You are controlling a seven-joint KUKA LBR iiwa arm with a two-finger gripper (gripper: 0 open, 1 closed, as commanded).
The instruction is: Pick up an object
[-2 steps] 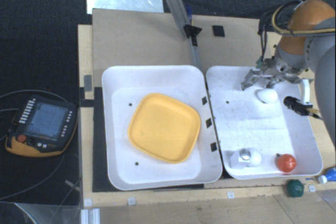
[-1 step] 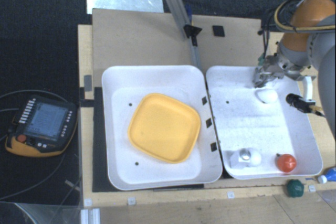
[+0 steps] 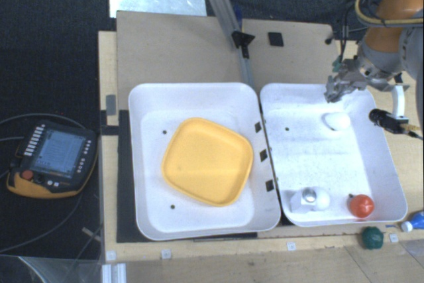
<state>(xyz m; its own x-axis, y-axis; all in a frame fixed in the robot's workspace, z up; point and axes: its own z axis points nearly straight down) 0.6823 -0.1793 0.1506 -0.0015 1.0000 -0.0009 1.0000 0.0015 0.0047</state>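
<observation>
Where bench (image 3: 185, 50) ends, dark carpet (image 3: 46, 23) w/ pendant (image 3: 52, 161).

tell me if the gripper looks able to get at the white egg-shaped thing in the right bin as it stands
Probably yes. The gripper hangs over the right bin near its far edge, close beside the white egg-shaped object, which lies apart from the other items with bare bin floor around it.

The gripper (image 3: 336, 91) is hovering over the right bin (image 3: 331, 149) just above a white egg-shaped object (image 3: 336, 120); a yellow plate (image 3: 207, 161) is lying in the left bin (image 3: 149, 162).
</observation>
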